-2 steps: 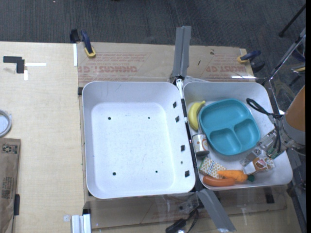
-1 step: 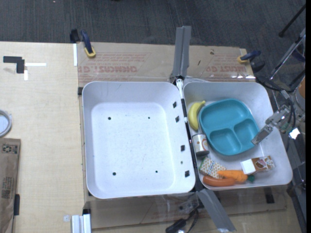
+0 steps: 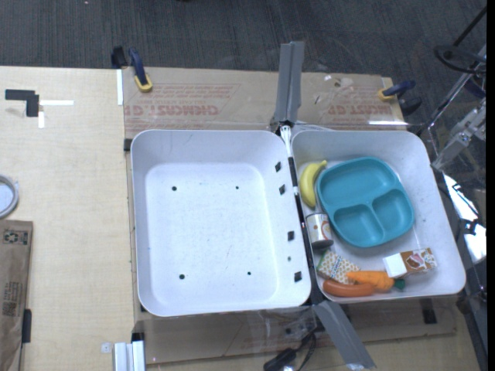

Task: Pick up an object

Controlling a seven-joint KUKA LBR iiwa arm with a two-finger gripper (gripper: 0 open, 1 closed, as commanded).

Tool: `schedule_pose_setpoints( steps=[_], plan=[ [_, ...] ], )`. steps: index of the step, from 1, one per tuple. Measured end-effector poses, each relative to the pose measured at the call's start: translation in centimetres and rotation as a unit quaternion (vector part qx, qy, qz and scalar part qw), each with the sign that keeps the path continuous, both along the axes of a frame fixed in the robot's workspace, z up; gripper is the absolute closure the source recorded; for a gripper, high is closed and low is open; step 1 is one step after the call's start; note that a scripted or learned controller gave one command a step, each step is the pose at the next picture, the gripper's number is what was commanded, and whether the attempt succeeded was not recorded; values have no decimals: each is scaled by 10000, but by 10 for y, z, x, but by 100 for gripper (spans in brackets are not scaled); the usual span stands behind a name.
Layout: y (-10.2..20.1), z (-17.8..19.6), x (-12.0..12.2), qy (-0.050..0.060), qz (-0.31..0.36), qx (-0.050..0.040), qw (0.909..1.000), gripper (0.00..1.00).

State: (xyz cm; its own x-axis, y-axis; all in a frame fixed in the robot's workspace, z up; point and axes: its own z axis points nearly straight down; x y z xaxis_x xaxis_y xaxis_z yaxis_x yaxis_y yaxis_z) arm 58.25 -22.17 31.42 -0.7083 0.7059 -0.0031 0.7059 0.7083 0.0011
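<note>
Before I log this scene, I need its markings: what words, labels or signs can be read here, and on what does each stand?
Red print on the cardboard strip behind the bins: reversed and upside down, too blurred to quote.
Dark recycling-type mark on the brown paper bag: a symbol, with no readable words.
Small carton in the right bin: printed, too small to read.
Can beside the teal plate: label not readable.

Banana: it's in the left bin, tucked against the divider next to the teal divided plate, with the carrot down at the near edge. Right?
Not quite. The banana lies in the right bin, not the left. The camera view shows it against the divider, beside the teal divided plate, with the carrot at the near edge.
</note>
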Motion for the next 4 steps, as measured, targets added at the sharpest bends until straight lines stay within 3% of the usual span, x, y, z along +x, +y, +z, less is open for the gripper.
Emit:
schedule_pose_setpoints(
  steps=[1,2,3,4],
  plan=[
    [39,-124,-47,17,806,8,9967,0],
    [62,-147,-61,19,1631,10,9866,0],
    [5,-44,-47,1,2382,-3,9712,0],
    [0,-43,-103,8,3604,3,9328,0]
  ],
)
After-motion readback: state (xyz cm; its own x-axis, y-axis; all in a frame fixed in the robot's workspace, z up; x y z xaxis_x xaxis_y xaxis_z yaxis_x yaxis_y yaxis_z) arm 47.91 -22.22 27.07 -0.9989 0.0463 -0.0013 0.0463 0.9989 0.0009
